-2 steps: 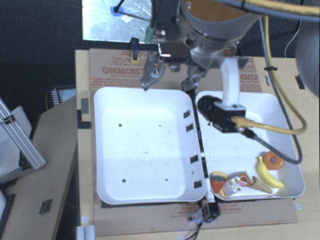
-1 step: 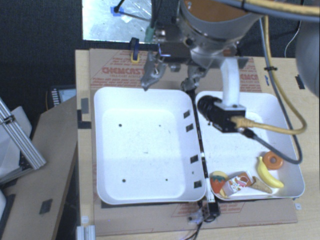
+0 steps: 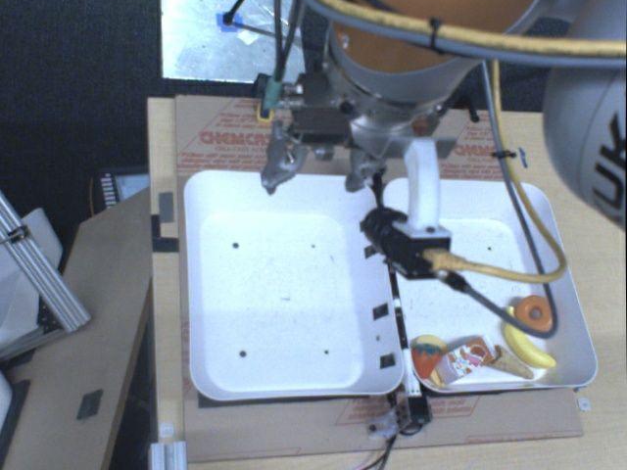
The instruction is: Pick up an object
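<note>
My gripper [image 3: 320, 172] hangs over the far edge of the left bin [image 3: 211, 292], its two fingers [image 3: 277, 167] spread apart with nothing between them. The objects lie in the right bin [image 3: 573, 292], at its near end: a yellow banana [image 3: 529, 348], an orange round piece [image 3: 534, 311], a red and white packet [image 3: 464, 357], an orange fruit-like piece [image 3: 428, 355] and a tan cone-like piece [image 3: 508, 364]. The gripper is well away from all of them, up and to the left.
A black fitting [image 3: 402, 243] with a yellow cable [image 3: 495, 272] sits over the divide between the bins and trails into the right bin. The arm's orange and grey body [image 3: 411, 37] looms over the far bench edge. Cardboard [image 3: 225, 135] lies beneath the bins.
</note>
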Tool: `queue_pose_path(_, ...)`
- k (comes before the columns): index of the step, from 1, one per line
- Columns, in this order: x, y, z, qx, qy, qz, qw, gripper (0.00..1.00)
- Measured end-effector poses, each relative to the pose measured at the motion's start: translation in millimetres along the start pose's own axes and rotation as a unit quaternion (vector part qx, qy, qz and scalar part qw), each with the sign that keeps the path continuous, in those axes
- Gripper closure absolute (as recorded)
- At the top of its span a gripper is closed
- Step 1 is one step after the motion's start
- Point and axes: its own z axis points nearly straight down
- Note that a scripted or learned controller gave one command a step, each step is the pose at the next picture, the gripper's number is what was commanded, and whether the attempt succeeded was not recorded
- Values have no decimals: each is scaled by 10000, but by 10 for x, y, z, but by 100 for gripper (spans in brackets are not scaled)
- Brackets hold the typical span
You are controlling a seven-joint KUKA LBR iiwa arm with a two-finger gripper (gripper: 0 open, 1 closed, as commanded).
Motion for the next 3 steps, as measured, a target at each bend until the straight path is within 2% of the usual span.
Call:
queue_pose_path(1, -4, 5, -132, -22, 11, -9, 10000, 100)
queue_pose_path(2, -581, -1, 297, 7, -10, 52, 10000, 100)
queue_pose_path(3, -306, 255, 1612, 60, -24, 25, 10000, 100)
